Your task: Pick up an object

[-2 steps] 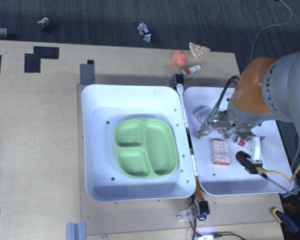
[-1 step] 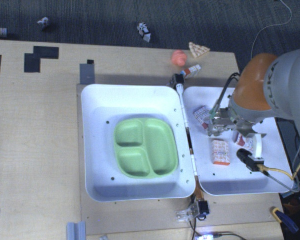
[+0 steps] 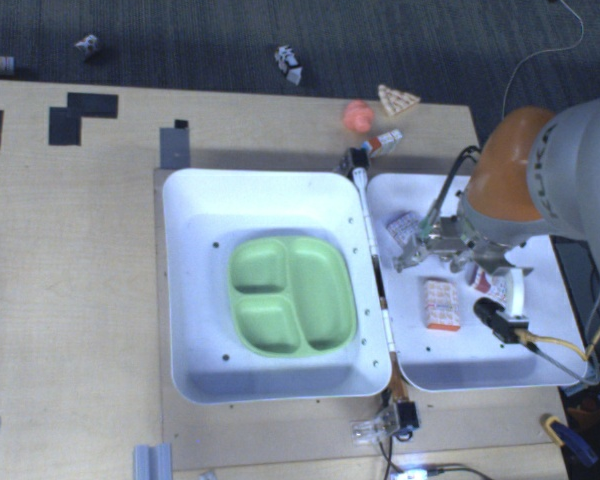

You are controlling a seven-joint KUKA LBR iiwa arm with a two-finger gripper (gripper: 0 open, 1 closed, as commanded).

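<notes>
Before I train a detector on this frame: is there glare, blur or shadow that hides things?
Camera view: even, soft overhead light; mild sheen on the left bin around the green divided tray; the arm's shadow dims the right bin near the small packet; gripper detail is soft and cluttered.

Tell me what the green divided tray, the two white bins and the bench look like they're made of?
The green tray looks like molded plastic: one even pale color, rounded compartments, soft sheen. The left bin and right bin also look plastic, smooth glossy white with rounded corners, though coated metal can't be ruled out. The bench looks like light wood or plywood, matte tan with faint grain.
</notes>
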